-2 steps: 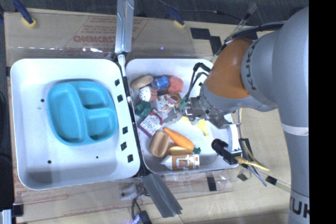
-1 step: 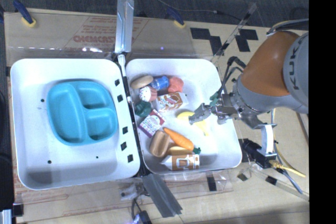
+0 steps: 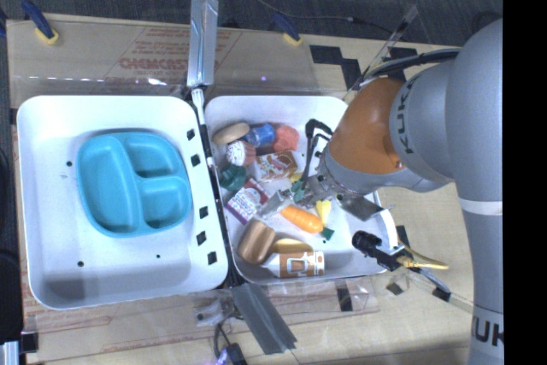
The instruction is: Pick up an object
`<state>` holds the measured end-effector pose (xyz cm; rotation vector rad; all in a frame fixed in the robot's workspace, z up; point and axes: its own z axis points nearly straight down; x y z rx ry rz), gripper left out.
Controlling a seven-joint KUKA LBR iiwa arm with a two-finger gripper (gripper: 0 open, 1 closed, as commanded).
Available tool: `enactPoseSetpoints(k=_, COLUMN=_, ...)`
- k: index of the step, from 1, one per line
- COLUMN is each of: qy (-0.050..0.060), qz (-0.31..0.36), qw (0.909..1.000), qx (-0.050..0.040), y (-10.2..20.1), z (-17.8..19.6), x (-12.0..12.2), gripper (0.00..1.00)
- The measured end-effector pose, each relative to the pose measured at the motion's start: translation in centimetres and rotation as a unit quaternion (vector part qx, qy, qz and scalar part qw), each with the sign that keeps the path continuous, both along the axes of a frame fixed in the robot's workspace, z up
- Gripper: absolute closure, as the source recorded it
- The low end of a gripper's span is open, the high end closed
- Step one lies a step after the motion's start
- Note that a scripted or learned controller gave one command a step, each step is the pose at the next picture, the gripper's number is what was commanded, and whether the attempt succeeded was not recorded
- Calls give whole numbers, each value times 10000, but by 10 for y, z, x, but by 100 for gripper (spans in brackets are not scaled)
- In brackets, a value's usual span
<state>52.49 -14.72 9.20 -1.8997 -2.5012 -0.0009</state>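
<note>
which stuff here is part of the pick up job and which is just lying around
Part of the job:
- gripper
- toy carrot
- bottle
- snack packet
- right bin

Just lying about:
- blue tray
- left bin
- blue clamp

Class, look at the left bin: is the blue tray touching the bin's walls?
Apart. The camera view shows white floor all around the blue tray, between it and every wall of the left bin.

Jumbled small objects (image 3: 273, 184) in right bin (image 3: 342, 108), orange carrot (image 3: 303, 219) lying flat
</note>
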Motion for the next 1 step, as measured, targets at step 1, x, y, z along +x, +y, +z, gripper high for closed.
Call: enactPoseSetpoints(k=1, qy=-3, qz=11, qw=10000, qx=-4, y=-1, z=10, x=0, gripper=100)
